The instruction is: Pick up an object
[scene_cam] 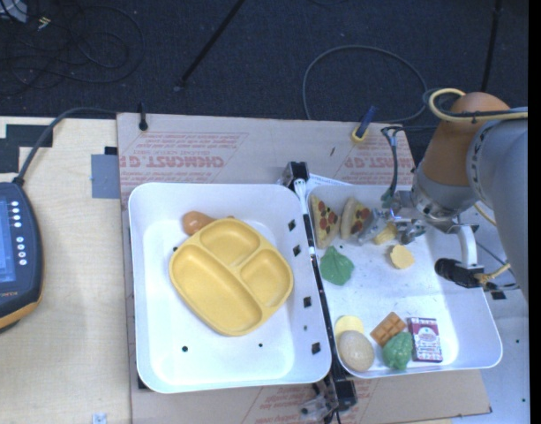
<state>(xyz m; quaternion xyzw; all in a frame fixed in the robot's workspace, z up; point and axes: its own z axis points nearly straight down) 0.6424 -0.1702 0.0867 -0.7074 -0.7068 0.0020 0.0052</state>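
My gripper is low in the right bin, near its far edge, at the end of the grey and orange arm. Just left of it lie a taco-like toy and a pizza slice. A small yellow piece sits right at the gripper's tip; whether it is touched is unclear. A round yellow piece lies just in front of the gripper. A green leafy toy rests by the divider.
At the right bin's near edge lie a pale egg-like toy, a brown waffle, a green toy and a red box. The left bin holds a yellow divided plate and an orange item.
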